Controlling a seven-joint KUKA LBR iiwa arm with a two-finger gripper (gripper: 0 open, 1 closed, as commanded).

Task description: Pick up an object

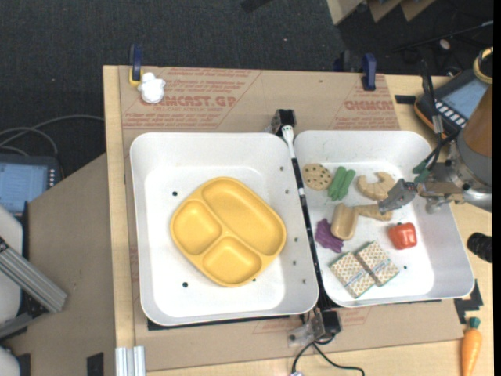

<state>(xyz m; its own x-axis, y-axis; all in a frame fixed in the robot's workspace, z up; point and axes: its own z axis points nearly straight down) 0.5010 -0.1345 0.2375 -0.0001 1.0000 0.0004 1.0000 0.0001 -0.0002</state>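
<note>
Single fixed camera, mounted above the bench (235,84), looking down at a slant from the near side toward the far edge. Moderate distance: both white bins fit whole, left bin (149,210) and right bin (446,265) side by side, with dark floor (117,14) beyond the far edge. The arm (470,163) enters from the right.

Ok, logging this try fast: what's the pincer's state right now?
Pincer: over the right bin, by the tan curved piece; open or shut cannot be told, no object visibly held.
</note>
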